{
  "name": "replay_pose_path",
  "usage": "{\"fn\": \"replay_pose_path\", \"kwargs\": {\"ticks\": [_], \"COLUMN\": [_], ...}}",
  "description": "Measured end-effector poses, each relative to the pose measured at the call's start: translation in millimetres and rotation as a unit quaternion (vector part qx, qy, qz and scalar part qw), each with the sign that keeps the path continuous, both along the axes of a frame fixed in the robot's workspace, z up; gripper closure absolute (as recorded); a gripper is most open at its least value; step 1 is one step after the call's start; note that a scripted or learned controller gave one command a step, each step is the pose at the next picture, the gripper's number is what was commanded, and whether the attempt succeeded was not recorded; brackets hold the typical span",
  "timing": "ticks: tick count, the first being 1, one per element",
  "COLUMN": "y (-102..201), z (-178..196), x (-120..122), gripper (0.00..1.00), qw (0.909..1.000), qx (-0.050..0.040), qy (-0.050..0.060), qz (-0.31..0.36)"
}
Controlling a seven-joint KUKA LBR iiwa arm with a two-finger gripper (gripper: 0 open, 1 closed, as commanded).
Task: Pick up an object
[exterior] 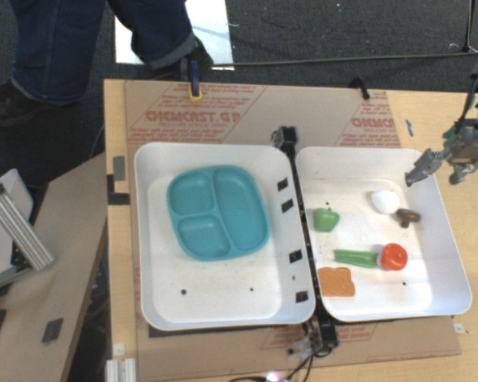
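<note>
The right bin (430,293) holds several small items: a white egg-like piece (383,201), a small brown piece (407,216), a green pepper-like piece (326,220), a green stick-shaped piece (355,257), a red tomato-like piece (393,257) and an orange toast-like piece (336,282). My gripper (440,168) hangs at the far right, above the bin's back right corner. Its two fingers are spread apart with nothing between them. The closest item, the white piece, lies to its lower left.
The left bin (155,293) holds a teal divided plate (218,211). Black clips run along the seam between the bins (293,213). A person's legs (103,22) stand beyond the bench at the top left. A metal rail (16,221) lies off the bench's left side.
</note>
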State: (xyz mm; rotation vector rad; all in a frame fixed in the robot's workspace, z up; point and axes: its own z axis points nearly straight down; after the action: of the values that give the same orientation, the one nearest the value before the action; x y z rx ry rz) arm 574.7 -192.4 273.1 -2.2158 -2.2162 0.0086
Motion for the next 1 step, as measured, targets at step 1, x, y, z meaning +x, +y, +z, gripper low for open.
{"fn": "replay_pose_path", "kwargs": {"ticks": [1], "y": [0.8], "z": [6.8], "x": [2.1], "gripper": [0.00], "qw": [1.0000], "qx": [-0.0011], "qy": [-0.006], "qz": [0.002]}}
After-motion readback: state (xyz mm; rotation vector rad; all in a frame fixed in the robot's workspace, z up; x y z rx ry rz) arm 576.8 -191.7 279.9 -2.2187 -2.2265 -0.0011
